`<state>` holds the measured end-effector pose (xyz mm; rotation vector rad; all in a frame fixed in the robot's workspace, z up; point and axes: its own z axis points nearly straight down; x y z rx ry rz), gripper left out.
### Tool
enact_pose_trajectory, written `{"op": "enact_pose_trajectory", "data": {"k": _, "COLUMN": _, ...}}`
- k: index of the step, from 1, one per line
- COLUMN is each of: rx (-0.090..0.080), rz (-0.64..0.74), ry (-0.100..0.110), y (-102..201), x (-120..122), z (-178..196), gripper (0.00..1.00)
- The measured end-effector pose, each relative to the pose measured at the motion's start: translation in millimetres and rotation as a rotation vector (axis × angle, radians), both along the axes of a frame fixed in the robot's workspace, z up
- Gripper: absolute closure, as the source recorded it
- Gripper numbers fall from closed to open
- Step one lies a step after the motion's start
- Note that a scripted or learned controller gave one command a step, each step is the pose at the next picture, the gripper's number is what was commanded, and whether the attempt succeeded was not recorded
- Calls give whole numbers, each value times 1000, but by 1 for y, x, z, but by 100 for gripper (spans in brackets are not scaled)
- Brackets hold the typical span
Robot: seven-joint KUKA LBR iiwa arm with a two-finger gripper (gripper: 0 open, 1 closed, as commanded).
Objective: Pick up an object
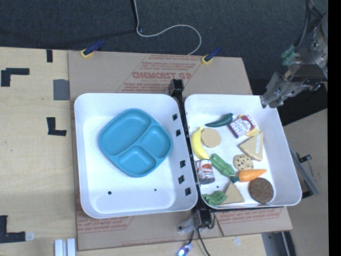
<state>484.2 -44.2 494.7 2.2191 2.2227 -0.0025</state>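
Observation:
The right bin [277, 122] holds several toy foods: a banana [197, 143], a round tan biscuit [211, 138], a green pepper [219, 120], a purple-red packet [241, 126], a cheese wedge [253, 146], a carrot [250, 175], a brown patty [261, 190] and a small can [205, 171]. My gripper [269, 99] hangs at the bin's far right corner, just outside its rim and apart from all the food. Nothing is seen in its grasp.
A blue divided plate [136, 142] lies in the left bin [90, 191]. Both bins rest on a cardboard sheet [160, 73]. A white cable [160, 33] curls behind them. The arm [314, 41] reaches in from the upper right.

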Motion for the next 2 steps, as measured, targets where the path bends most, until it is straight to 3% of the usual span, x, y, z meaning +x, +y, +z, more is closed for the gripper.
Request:
{"op": "enact_pose_trajectory", "data": {"k": 1, "rx": 2, "rz": 2, "ry": 11, "y": 34, "x": -1, "z": -98, "gripper": 100}}
{"op": "enact_pose_trajectory", "data": {"k": 2, "rx": 2, "rz": 5, "ry": 0, "y": 83, "x": -1, "z": -80, "gripper": 100}}
